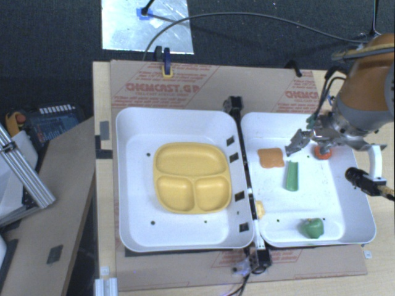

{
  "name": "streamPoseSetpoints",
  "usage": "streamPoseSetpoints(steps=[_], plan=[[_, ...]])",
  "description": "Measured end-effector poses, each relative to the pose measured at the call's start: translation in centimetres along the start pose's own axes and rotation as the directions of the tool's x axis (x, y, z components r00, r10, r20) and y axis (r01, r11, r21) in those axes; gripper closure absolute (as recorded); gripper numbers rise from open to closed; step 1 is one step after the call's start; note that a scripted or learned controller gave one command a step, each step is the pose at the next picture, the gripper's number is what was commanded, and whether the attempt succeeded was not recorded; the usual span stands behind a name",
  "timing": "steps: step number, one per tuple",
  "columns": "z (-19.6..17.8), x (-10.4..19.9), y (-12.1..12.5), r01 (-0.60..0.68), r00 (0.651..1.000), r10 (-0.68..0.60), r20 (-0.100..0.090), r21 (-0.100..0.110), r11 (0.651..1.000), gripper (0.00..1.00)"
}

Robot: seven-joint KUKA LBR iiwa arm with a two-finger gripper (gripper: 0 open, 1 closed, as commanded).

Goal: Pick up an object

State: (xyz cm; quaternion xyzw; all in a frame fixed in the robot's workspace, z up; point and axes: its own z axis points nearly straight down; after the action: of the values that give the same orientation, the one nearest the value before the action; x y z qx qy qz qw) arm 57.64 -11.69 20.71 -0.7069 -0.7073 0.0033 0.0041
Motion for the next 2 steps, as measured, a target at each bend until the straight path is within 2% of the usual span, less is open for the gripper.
streamPoseSetpoints(steps=[1,2], plan=[[-0.6,0.0,0.3,0.002,1.000,-0.002,0.001,-0.011,1.000,0.00],[4.0,0.8,-0.1,0.001,1.000,-0.001,0.000,-0.008,1.000,0.00]])
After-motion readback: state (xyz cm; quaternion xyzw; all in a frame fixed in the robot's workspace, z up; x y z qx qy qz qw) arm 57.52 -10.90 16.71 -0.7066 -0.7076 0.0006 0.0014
